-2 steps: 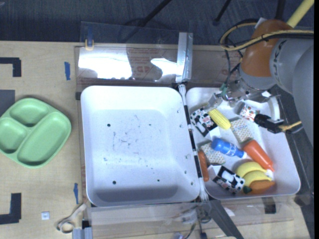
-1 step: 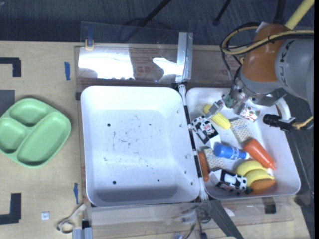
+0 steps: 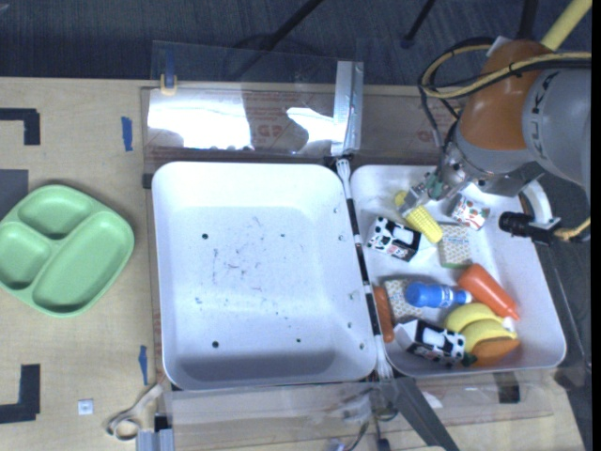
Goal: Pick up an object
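Grey arm with orange band [image 3: 498, 111] reaches in from the right; its jaws [image 3: 438, 190] hang low over the far-left corner of the right shallow white bin [image 3: 549, 294]. Whether the jaws are spread or closed cannot be told from this angle; nothing is seen between them.

Just below the jaws: a yellow corn-cob toy [image 3: 423, 222], lying tilted. Beside it to the left, a black-and-white cow-patterned block [image 3: 392, 238]. To the right, a small white-and-red packet [image 3: 469, 215] and a pale checked square pad [image 3: 455, 247].

Nearer half of the same bin: a blue bottle with white cap [image 3: 435, 296], an orange carrot-shaped toy [image 3: 488, 290], a yellow banana [image 3: 479, 322] touching an orange round fruit [image 3: 495, 347], and a second black-and-white patterned block [image 3: 439, 342].

Left shallow white bin [image 3: 254, 271] shows faint scuff marks. A green divided plastic plate [image 3: 62, 248] sits on the wooden worktop [image 3: 75, 120], well apart to the left.
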